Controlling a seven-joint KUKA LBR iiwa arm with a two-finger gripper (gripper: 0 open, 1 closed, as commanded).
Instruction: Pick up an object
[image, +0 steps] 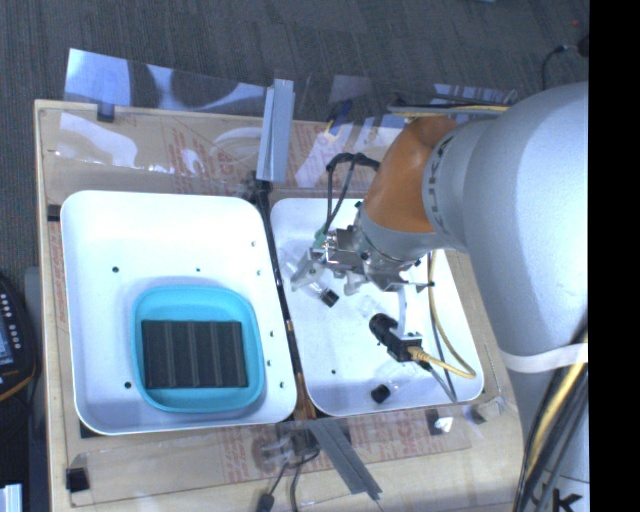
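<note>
Filling the right side, nearest the lens, the grey arm bends down over the right bin, orange band just above the wrist. Its gripper hangs low at the far-left part of that bin; whether it is clenched I cannot tell. Left of the gripper, the left bin holds 1 blue tray. Toward the camera from the gripper lies a small black object.
</note>
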